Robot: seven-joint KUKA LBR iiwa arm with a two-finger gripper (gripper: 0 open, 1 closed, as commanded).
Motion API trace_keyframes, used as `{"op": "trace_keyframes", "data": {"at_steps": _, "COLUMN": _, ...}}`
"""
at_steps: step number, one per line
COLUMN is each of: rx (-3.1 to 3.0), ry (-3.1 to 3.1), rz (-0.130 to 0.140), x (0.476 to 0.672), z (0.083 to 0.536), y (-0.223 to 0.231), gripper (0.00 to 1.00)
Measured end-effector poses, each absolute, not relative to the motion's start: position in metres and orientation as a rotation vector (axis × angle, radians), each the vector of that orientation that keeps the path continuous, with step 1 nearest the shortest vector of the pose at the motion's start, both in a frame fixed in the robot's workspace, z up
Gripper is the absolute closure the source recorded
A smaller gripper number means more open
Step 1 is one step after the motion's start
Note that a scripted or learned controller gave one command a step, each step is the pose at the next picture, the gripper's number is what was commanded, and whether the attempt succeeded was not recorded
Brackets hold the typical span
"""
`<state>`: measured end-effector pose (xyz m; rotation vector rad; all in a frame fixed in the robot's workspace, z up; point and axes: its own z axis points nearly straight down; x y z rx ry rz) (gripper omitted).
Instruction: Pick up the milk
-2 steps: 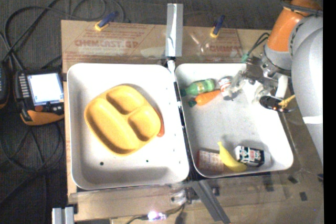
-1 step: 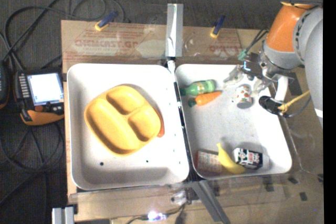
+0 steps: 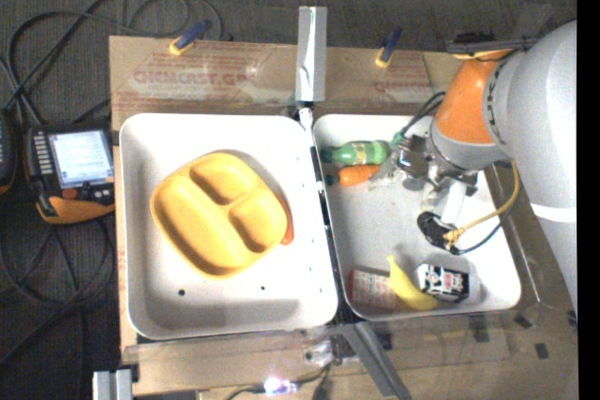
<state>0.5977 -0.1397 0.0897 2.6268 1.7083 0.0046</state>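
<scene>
Right now my gripper hovers beside the green bottle in the right bin; its opening I cannot tell. The milk carton lies near the banana.

Faint reddish block lettering runs across the brown cardboard sheet behind the bins, too washed out to spell with certainty. The small handheld screen at left glows, its contents unreadable.

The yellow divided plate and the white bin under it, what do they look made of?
The yellow plate looks like moulded plastic: one even colour, smooth rounded compartment walls, a soft sheen. The left bin also looks like plastic, matte white with rounded corners and a thin rim, though painted metal cannot be ruled out.
</scene>
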Motion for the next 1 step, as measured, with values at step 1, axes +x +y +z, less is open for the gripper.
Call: {"op": "trace_keyframes", "data": {"at_steps": 1, "rx": 2.627, "ry": 1.711, "rz": 0.012, "x": 0.5991, "z": 0.0999, "y": -0.1382, "gripper": 1.00}}
